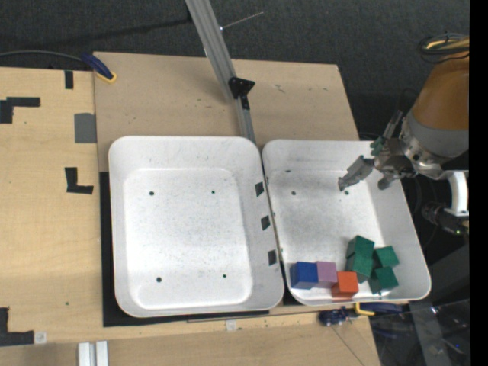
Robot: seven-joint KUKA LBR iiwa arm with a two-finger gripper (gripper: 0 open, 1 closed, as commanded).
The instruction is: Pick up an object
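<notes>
The tool (371, 172) hangs over the upper right part of the right bin (305, 158), near that bin's right wall. Two fingers (352, 178) point down and to the left toward the bin floor. They stand apart, so the tool is open, and nothing lies between them. The arm (442, 105) enters from the right; its orange band sits above the grey wrist.

All objects lie in the lower right corner of the right bin, well apart from the tool. A blue block (305, 274) sits against the bin's front wall. A purple block (326, 272) touches it on the right. An orange block (347, 283) sits just beside the purple block, toward the front edge. A cluster of green blocks (372, 261) lies just right of these, near the right wall.

The left bin (122, 204) stands beside the right bin, with their walls touching. Both bins rest on the desk (152, 90). A metal pole (213, 36) runs at a slant across the desk behind the bins.
</notes>
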